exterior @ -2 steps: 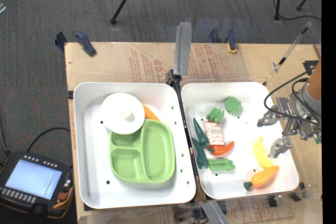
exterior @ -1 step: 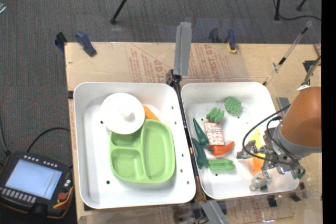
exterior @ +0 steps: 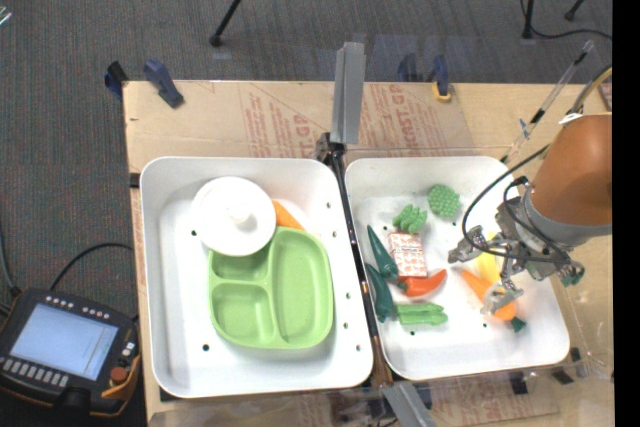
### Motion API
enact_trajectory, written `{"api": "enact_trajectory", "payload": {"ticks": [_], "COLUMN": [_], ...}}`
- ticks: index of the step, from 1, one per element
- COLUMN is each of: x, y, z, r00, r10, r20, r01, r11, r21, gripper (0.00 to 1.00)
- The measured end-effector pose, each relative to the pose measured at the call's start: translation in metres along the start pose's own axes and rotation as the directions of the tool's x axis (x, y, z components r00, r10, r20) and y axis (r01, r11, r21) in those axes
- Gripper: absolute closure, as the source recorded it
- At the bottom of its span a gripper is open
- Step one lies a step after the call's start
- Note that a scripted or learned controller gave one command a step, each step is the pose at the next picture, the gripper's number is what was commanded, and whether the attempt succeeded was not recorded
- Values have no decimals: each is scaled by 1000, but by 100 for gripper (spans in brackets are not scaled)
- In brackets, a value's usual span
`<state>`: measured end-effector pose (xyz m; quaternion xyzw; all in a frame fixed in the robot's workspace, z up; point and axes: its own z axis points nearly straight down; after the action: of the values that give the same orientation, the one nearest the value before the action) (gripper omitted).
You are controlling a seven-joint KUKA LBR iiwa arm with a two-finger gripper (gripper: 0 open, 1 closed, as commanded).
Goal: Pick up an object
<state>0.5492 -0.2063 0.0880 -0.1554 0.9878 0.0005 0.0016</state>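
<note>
My gripper (exterior: 487, 273) is low over the right part of the right bin (exterior: 470, 355), open, with its fingers spread. Between and under them lie a yellow piece (exterior: 485, 265) and an orange carrot (exterior: 481, 283) with a green tip; whether either finger touches them I cannot tell. To the left in the same bin are a red-and-white patterned box (exterior: 405, 255), a red pepper (exterior: 430, 282), a green pod (exterior: 421, 315), dark green strips (exterior: 379, 270), a leafy green piece (exterior: 410, 217) and a bumpy green ball (exterior: 445, 200).
The left bin (exterior: 170, 335) holds a green divided plate (exterior: 275, 290), a white round lid (exterior: 233, 215) and an orange piece (exterior: 289, 214) tucked beneath it. A grey post (exterior: 348, 100) rises between the bins. A teach pendant (exterior: 65, 345) sits on the floor at lower left.
</note>
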Motion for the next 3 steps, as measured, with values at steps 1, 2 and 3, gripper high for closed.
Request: {"api": "enact_trajectory", "payload": {"ticks": [1, 2, 3], "x": [-3, -3, 23], "y": [3, 3, 5], "z": [-10, -10, 1], "r00": [1000, 1000, 1000], "r10": [-8, -9, 19], "r20": [4, 3, -3], "r01": [8, 9, -19], "r11": [1000, 1000, 1000], "r21": [-1, -1, -2], "gripper": [100, 0, 0]}}
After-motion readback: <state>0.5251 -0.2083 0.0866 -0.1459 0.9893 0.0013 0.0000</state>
